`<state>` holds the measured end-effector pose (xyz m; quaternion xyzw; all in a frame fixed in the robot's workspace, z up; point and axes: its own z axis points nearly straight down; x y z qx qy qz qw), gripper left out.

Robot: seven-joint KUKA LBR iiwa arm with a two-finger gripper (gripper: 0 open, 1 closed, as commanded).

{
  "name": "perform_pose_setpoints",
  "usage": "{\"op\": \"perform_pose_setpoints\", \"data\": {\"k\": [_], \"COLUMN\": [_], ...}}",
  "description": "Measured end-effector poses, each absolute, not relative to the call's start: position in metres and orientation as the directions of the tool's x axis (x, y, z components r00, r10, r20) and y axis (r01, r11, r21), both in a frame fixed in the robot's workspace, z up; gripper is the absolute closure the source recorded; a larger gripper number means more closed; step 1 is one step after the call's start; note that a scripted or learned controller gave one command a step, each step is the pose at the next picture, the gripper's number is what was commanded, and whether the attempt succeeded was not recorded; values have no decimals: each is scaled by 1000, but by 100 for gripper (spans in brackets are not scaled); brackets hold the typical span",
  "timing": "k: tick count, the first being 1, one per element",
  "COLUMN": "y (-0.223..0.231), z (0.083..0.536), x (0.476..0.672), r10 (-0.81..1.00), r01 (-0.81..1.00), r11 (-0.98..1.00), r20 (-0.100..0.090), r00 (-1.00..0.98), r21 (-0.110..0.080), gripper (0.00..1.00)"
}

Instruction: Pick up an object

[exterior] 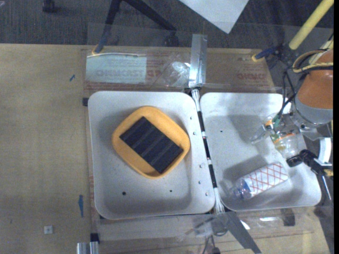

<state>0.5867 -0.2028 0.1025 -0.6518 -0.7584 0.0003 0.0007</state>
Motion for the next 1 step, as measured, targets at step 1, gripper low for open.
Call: {"op": "perform_pose_setpoints", "data": {"k": [1], "y": [-205], "z": [113], "x": [587], "r10": [989], "r01": [989], "r11": [146], "r20": [-1], "r00": [-146], "r21": [2], "gripper": [100]}}
